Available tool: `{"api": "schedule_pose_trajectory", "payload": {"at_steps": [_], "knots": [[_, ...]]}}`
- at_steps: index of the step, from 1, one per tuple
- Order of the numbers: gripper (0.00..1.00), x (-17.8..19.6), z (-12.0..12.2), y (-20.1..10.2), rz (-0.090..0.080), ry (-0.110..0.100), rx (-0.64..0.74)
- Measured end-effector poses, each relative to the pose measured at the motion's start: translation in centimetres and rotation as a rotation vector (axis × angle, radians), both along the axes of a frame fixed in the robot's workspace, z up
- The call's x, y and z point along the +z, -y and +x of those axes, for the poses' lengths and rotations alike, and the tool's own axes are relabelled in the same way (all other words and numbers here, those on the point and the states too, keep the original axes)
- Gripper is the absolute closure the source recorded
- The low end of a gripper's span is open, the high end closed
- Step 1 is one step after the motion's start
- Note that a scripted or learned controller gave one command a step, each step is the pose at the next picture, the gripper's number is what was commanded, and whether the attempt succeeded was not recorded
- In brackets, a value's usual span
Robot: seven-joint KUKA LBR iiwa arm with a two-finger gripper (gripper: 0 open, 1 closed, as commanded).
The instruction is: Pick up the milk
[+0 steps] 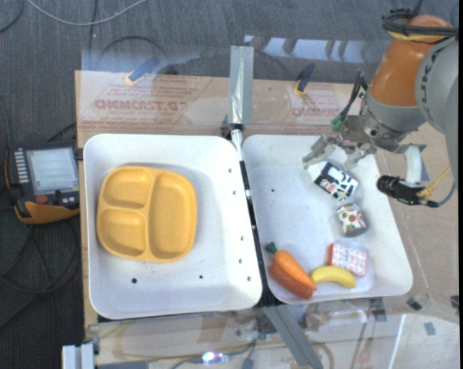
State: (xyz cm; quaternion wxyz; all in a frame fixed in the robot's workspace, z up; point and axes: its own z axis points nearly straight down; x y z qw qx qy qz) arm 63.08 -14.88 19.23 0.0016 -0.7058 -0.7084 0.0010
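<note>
Down at the front of the right bin (385,283) lie a carrot (291,274) and a banana (334,277), almost touching end to end, with a small red-and-white checked packet (348,258) just behind the banana. From where I stand the gripper (338,153) hangs over the back of that same bin, its two fingers (318,151) spread apart with nothing between them. Just below its tips, lying tilted on the bin floor, is the milk (336,181), a small carton with a black-and-white print; whether the tips touch it I cannot tell. A little nearer the front sits another small printed carton (352,219) in red and green. Above the gripper the arm (404,75) rises grey with its orange band, coming in from the right. Across the divider, the left bin (116,283) holds a yellow compartment tray (148,213), lying flat.
</note>
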Motion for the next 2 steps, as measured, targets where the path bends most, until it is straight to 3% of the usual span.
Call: {"api": "schedule_pose_trajectory", "payload": {"at_steps": [1, 2], "knots": [[0.00, 0.0, 0.0, 0.0, 0.000, 0.000, 0.000], [0.00, -8.7, -0.2, 4.3, -0.001, 0.002, 0.031]]}}
